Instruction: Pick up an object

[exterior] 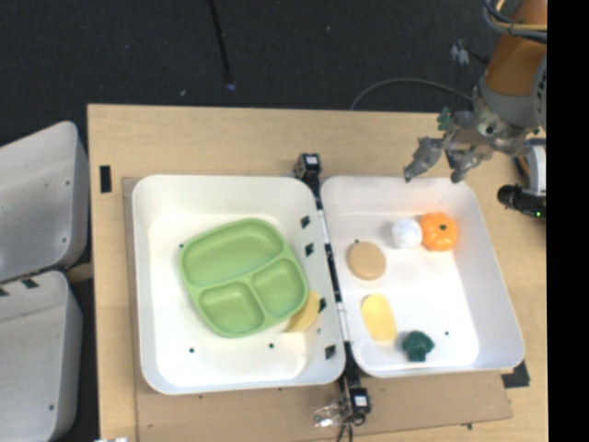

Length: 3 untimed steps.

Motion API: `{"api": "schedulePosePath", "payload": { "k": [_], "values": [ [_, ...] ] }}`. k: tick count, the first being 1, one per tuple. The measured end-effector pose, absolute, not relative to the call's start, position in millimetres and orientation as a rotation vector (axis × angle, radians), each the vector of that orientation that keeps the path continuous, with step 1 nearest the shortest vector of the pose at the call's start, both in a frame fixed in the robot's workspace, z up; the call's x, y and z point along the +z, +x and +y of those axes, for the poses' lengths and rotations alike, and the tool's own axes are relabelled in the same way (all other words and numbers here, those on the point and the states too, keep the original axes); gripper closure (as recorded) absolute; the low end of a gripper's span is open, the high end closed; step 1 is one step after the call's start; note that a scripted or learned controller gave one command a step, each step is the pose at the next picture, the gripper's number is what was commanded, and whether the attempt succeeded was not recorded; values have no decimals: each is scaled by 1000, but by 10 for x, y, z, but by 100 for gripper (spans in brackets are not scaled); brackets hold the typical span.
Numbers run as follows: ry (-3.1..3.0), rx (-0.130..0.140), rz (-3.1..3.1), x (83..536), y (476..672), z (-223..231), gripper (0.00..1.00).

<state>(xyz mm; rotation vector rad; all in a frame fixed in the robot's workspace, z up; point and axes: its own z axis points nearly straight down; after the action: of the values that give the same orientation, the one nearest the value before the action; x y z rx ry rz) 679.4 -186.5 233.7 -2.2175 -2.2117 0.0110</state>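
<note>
left bin (147, 247): 1 green divided tray (244, 275), three compartments, lying flat across the middle. 1 yellow banana-like piece (305, 315) tucked under the tray's right-hand corner, partly hidden. You'd get a poor grab there: the tray edge sits over it.
divider (324, 247): the two bins butt together here. Anything dragged toward it can wedge against the wall.
right bin (492, 274): 5 loose objects, your pick candidates.
tan disc (366, 261): 1, flat, near the left wall. Low profile, so the fingers may skate over it.
yellow oblong (378, 317): 1, just below the disc, apart from it. Smooth, so it could squirt out of a pinch.
white ball (406, 234): 1, touching or nearly touching the orange piece. Close on it off-centre and it will likely roll.
green lump (418, 344): 1, near the front wall. The wall may block one finger.
orange pumpkin-like piece (439, 232): 1, right beside the ball. Go for either and you risk catching both, or knocking one away.
gripper (442, 161): 1, fingers spread, nothing between them, hanging over the tabletop (230, 136) just past the right bin's back rim. Drop straight down from here and you'd likely hit the rim, not an object.
</note>
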Motion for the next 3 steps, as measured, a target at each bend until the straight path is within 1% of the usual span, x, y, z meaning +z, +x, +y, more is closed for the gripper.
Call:
{"api": "schedulePosePath", "payload": {
  "k": [1, 2, 3],
  "values": [
    [-2222, 0, -2224, 2424, 6820, -1862, 0],
    [-2223, 5, -2219, 1979, 6762, -1917, 0],
    [-2219, 5, -2223, 1356, 6795, -1935, 0]
  ]
}}
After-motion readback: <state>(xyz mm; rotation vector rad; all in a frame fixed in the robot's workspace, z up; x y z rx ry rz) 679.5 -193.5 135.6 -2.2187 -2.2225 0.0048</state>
